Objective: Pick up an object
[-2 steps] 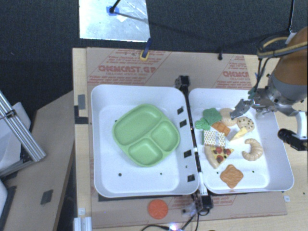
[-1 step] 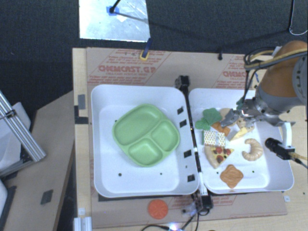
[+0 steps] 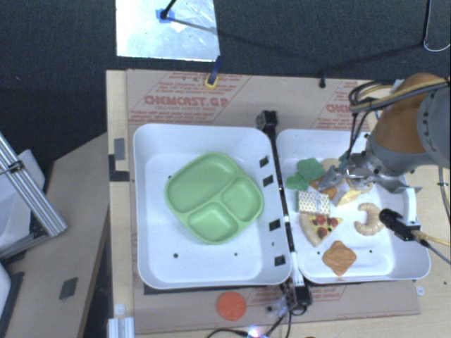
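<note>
I see my end effector (image 3: pixel 338 184) low in the right bin (image 3: pixel 416 259), among toy food; whether it grips anything I cannot tell. The croissant (image 3: pixel 368 218) beside it looks light, stiff, graspable across its middle. The left bin (image 3: pixel 151 259) holds a green tray (image 3: pixel 213 197).

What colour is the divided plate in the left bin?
Light green, plain with no pattern; the divided plate shows clearly in the camera view, lying in the left bin.
</note>
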Robot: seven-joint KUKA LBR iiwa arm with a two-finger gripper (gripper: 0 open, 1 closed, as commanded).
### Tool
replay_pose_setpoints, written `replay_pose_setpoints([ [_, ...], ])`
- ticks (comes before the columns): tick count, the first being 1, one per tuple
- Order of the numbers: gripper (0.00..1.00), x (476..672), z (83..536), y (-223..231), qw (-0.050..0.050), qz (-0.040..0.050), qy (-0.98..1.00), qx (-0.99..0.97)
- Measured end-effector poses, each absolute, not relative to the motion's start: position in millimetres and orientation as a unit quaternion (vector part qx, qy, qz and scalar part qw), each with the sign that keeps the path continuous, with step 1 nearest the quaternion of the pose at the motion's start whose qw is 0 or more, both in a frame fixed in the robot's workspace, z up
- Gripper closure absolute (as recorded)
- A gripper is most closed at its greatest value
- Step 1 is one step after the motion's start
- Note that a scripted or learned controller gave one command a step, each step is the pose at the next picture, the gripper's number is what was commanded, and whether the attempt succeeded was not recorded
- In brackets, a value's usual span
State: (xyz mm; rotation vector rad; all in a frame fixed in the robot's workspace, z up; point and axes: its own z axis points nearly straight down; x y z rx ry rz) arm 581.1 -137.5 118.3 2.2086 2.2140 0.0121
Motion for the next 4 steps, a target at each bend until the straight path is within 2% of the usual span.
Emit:
replay_pose_setpoints([
  [1,0.0,579.2,105,-137,0.001,0.001,0.707,0.707],
  [2,1.0,579.9,115,-137,0.002,0.0016,0.707,0.707],
  [3,1.0,579.9,159,-141,0.002,0.0015,0.707,0.707],
  [4,1.0,584.1,224,-145,0.004,0.0023,0.709,0.706],
])
